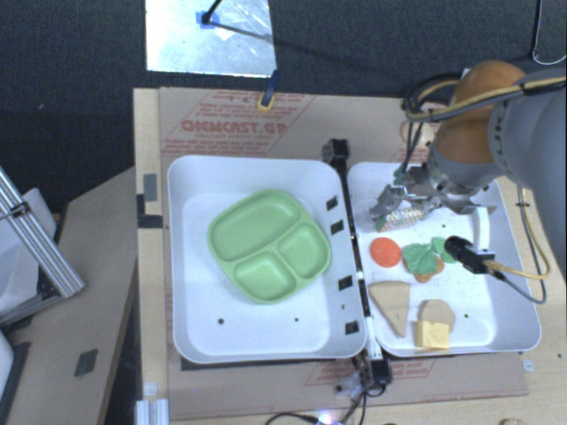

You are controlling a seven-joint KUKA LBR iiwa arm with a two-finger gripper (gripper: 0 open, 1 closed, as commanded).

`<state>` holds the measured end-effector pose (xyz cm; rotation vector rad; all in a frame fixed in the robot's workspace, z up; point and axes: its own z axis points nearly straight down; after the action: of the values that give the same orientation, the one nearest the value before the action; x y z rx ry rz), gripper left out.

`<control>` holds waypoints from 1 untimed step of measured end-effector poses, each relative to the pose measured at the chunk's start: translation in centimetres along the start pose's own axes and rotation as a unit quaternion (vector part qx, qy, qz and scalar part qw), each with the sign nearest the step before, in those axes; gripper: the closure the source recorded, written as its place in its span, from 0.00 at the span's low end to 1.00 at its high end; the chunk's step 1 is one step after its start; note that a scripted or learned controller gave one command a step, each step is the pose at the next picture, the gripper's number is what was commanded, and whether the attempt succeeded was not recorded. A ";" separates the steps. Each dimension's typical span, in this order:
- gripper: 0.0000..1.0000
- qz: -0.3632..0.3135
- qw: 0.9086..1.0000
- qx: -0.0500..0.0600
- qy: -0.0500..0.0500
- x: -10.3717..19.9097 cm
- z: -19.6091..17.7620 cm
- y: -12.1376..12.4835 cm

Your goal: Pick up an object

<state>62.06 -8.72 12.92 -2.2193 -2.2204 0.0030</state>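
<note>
Cardboard sheet (239,118) under two white bins (266,326), dark carpet (71,78) behind, foil sheet (213,25) at upper left. Gripper (400,204) over right bin; grip state indiscernible.

Two bins sit side by side on the bench (106,237), touching along a central divider. The left bin (190,326) holds a three-compartment tray (268,244), lying near its middle. The right bin (514,326) holds the remaining items. The gripper (396,204) stands over its rear left part. In front of it lies a disc (385,251), with a leafy piece (423,258) just beside it on the right. Nearer the front edge lie a wedge (392,305) and, to its right, a slice (436,312) with a small square (433,334) on it.
</note>
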 end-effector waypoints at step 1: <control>0.00 0.000 1.000 -0.006 -0.001 0.0 2.9 0.3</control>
<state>62.36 -8.71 10.04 -2.2253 -2.2272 -0.0086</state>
